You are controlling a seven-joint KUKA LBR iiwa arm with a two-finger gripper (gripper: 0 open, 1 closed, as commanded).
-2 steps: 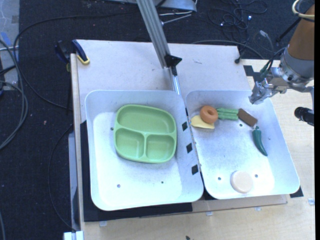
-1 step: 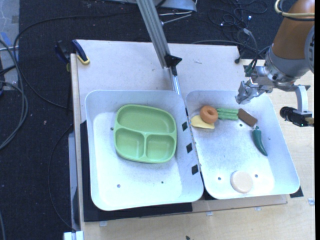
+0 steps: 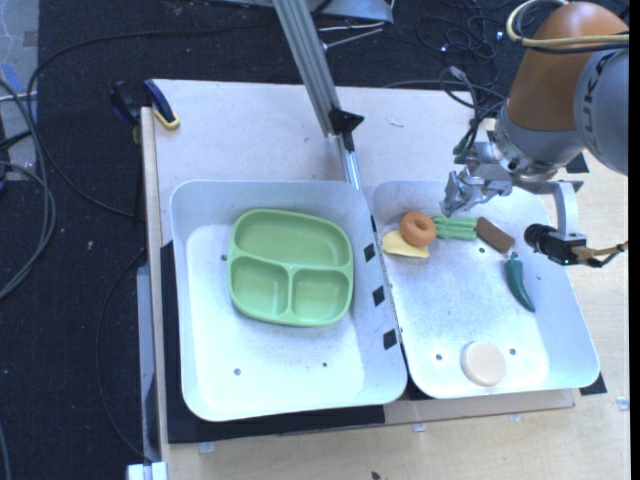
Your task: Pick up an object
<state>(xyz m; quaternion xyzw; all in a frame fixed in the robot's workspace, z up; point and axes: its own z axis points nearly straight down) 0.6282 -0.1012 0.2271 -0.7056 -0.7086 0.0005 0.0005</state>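
Surroundings: you look down on a dark floor with black cables (image 3: pixel 60 58) and a pale wooden bench (image 3: pixel 250 118) in the middle.
Bench: it carries two shallow white bins side by side, the left bin (image 3: pixel 200 348) and the right bin (image 3: pixel 450 318), touching along their inner edges.
Mast: a grey metal bar (image 3: pixel 305 43) runs from 12 o'clock down toward the place where the two bins meet.
Left bin: you see a light green divided plate (image 3: pixel 292 266) lying flat near its centre, with three compartments.
Right bin, 12 o'clock part: an orange round object (image 3: pixel 418 229) sits on a pale yellow piece (image 3: pixel 404 248); a light green stick (image 3: pixel 456 229) lies just beside the orange one, at its 3 o'clock; a brown block (image 3: pixel 494 235) touches the far end of that stick.
Right bin, 3 o'clock part: a dark green pepper-like object (image 3: pixel 519 283) lies near the rim.
Right bin, 6 o'clock part: a cream round disc (image 3: pixel 484 362) lies well apart from the others.
Arm: grey with an orange band, it comes in from 2 o'clock.
End effector (image 3: pixel 458 200): it hangs just above the light green stick, at the 12 o'clock rim of the right bin. You cannot tell if it is open or closed, and nothing is seen gripped.
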